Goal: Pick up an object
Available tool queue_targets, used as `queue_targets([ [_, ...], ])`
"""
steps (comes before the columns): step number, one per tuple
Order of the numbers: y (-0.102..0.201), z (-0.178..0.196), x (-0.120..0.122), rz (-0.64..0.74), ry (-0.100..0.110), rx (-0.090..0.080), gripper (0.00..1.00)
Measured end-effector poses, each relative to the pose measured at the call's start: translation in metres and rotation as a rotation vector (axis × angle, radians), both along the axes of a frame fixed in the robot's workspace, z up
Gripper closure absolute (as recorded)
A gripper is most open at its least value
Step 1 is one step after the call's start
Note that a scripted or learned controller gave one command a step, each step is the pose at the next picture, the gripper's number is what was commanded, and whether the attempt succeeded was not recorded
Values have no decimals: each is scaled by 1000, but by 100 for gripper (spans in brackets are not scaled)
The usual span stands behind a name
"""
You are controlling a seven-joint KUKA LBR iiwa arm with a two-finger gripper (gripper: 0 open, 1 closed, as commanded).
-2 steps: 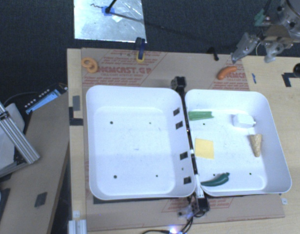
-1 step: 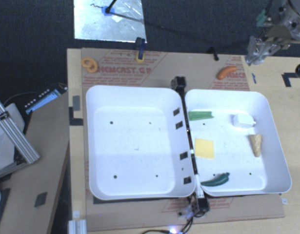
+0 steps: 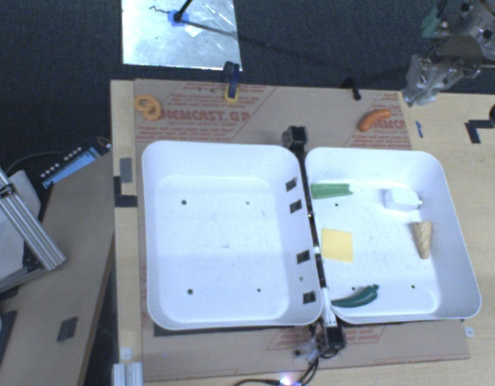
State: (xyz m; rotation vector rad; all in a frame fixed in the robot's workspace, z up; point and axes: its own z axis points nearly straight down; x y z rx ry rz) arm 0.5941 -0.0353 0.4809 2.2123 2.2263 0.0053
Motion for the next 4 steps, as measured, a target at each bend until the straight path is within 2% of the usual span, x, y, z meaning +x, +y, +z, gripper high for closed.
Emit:
queue_targets([
  [1, 24, 34, -8, 0, -2, 0, 100],
  [2, 49, 57, -85, 1, -1, 2, 100],
  [3, -11, 55, -109, -10, 1, -1, 100],
  [4, -11, 54, -108, -6, 1, 0, 100],
])
